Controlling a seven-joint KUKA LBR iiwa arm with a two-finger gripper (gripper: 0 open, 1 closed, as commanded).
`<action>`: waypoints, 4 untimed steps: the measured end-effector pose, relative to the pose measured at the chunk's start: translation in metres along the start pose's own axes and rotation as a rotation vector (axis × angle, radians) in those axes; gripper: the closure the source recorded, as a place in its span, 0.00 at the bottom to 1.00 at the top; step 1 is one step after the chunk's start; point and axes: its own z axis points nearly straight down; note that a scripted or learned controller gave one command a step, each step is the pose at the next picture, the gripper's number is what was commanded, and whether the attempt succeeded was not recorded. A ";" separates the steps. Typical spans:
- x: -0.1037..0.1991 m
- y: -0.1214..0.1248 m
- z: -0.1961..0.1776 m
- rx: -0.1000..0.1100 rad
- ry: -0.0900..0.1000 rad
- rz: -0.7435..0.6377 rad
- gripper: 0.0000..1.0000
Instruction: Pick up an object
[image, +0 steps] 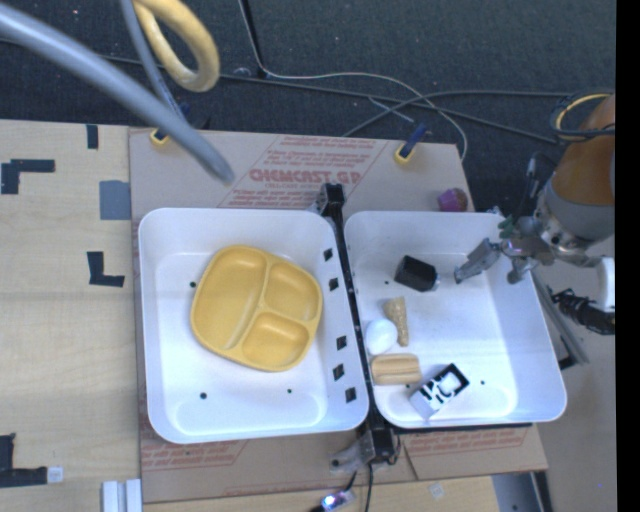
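Where gripper (492, 257) hovers, black block (415, 272) leftward (apart)

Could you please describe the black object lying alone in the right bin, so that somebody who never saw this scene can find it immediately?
Look at the right bin, not the left bin holding the yellow divided plate. The small black block lies in its upper middle, apart from the pale cluster below. It is the only fully dark item.

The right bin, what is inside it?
The right bin holds a black block, a tan ridged piece, a white ball, a tan bun-like piece and a black-and-white item. Nothing looks covered.
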 end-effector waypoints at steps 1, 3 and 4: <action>0.001 0.003 -0.008 -0.011 -0.003 -0.004 0.00; 0.001 -0.001 0.099 -0.013 -0.006 -0.004 0.00; 0.002 -0.001 0.086 -0.013 -0.005 -0.005 1.00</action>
